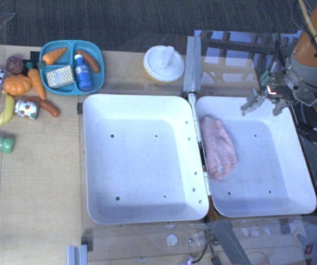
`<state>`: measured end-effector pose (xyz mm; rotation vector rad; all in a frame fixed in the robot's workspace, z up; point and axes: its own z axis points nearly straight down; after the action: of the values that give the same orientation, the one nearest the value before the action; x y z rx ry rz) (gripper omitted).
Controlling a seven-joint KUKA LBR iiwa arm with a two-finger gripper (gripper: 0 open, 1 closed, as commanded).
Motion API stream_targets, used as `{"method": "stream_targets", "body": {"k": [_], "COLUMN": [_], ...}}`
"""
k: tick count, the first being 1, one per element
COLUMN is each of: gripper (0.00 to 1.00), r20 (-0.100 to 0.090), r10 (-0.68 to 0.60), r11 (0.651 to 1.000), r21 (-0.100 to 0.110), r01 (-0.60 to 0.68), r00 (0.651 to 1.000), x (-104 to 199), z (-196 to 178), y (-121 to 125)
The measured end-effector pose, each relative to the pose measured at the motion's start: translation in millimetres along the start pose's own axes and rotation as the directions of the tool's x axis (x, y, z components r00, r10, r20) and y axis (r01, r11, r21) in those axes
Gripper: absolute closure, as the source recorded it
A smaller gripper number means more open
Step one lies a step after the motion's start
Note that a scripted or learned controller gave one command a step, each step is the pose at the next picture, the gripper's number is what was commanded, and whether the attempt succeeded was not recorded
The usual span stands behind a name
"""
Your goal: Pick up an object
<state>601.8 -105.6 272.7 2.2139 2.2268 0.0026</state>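
A pink, soft lump that looks like raw meat [219, 146] lies in the right bin [279, 197], close against its left wall. My gripper [266, 105] hangs over the bin's far right corner, well to the right of the pink lump and apart from it. Its two grey fingers [250, 104] are spread, with nothing between them. The grey arm with its orange band comes in from the upper right.
The left bin [139, 203] sits beside the right one. Behind it stands a white lidded cup [164, 63]. At the far left are a blue divided plate [71, 67] of toy food and several loose toy vegetables on the bench.
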Motion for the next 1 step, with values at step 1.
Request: {"method": "stream_targets", "body": {"k": [1], "gripper": [0.00], "r20": [0.000], "r10": [0.063], "r11": [0.998], "r21": [-0.010], "r01": [-0.063], "r00": [0.998], "x": [2.9], "z": [173.9], "y": [-5.2]}}
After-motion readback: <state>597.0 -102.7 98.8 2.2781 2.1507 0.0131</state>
